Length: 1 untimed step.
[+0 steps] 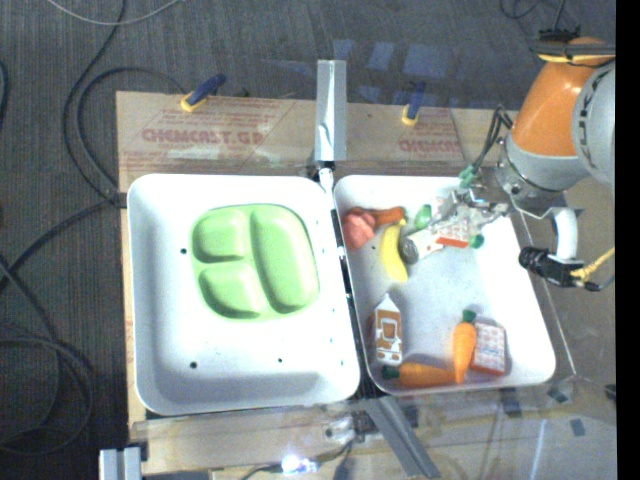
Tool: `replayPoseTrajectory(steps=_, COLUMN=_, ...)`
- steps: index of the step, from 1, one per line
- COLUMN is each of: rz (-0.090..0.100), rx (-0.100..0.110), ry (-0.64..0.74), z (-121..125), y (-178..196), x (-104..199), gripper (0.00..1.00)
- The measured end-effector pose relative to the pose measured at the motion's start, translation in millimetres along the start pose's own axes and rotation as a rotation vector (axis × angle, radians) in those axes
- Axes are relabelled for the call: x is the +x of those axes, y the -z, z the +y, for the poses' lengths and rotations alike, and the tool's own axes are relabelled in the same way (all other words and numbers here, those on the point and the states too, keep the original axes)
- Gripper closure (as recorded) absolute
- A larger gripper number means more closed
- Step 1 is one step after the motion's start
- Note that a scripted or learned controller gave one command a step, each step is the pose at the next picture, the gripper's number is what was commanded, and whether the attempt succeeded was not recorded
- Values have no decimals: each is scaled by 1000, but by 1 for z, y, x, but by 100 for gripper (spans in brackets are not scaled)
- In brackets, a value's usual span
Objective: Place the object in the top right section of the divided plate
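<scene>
Divided plate (257,261), green with three sections, lies in the middle of the left bin (160,368), which is the largest thing on my bench along with the right bin (530,353) just beside it; the two bins touch along their inner rims, under a metal strip (329,108) that stands at the far edge; my arm (565,118), grey with its orange band, reaches in from the right over the right bin's far corner; my gripper (462,208) hangs low there, and whether it is wide or narrow I cannot tell, since clutter blurs it; just below it lies a white carton with a red patch (440,238), tilted, and I cannot tell if I touch it; beside that a yellow banana (393,253) lies upright next to a pink lump (359,228); nearer the front sit a small milk carton (388,333), a carrot (463,346) standing on end, another orange carrot (425,375) lying flat, and a pink checked packet (489,348)
</scene>
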<state>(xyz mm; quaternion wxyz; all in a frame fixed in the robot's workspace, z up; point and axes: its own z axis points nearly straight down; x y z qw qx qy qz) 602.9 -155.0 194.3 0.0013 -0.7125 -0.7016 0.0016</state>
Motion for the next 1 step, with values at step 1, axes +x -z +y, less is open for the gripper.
replayPoseTrajectory(steps=1, rz=-5, rx=-2, ry=226, z=28, y=54, x=16, gripper=100)
